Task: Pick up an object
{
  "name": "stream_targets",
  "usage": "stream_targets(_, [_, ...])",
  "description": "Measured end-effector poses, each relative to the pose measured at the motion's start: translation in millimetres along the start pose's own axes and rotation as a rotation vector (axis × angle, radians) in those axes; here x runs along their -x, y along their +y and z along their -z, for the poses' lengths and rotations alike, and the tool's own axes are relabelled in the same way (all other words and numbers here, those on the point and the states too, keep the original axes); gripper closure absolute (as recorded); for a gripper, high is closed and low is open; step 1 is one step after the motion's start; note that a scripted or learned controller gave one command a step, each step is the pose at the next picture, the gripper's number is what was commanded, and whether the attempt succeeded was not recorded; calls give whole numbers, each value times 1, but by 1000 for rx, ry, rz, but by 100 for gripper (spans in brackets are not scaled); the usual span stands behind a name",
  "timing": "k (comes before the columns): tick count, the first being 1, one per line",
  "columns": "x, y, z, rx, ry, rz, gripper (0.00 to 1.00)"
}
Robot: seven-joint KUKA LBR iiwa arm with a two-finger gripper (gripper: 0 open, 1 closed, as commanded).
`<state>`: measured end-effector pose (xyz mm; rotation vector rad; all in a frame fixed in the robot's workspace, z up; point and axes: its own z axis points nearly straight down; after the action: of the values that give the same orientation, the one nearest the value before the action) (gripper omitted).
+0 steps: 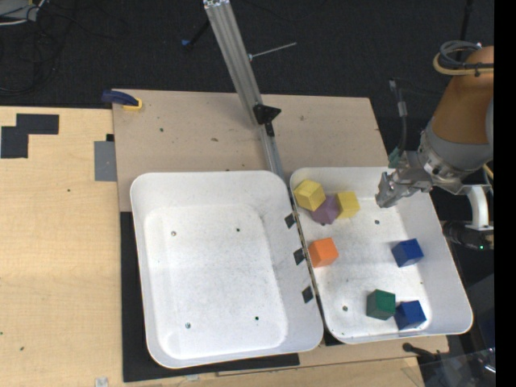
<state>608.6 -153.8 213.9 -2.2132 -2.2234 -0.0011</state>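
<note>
Gripper (pixel 387 193) hangs over the right bin (pixel 451 297), touching no block.

bins (pixel 161 196): white
blocks: two yellow (pixel 309 194), purple (pixel 326 210), orange (pixel 323 251), two blue (pixel 407 252), green (pixel 380 304)
arm (pixel 461 111): orange band, grey

Pale wooden worktop (pixel 56 240), carrying two shallow white bins side by side: left bin (pixel 153 200) and right bin (pixel 451 297). Slanted aluminium rail (pixel 234 55) rising behind them.
</note>
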Motion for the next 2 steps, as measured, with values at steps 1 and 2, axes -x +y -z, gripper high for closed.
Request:
stream_targets(1, [-57,5,9,0,0,0,100])
stream_targets(2, [-113,1,0,-2,-1,-1,100])
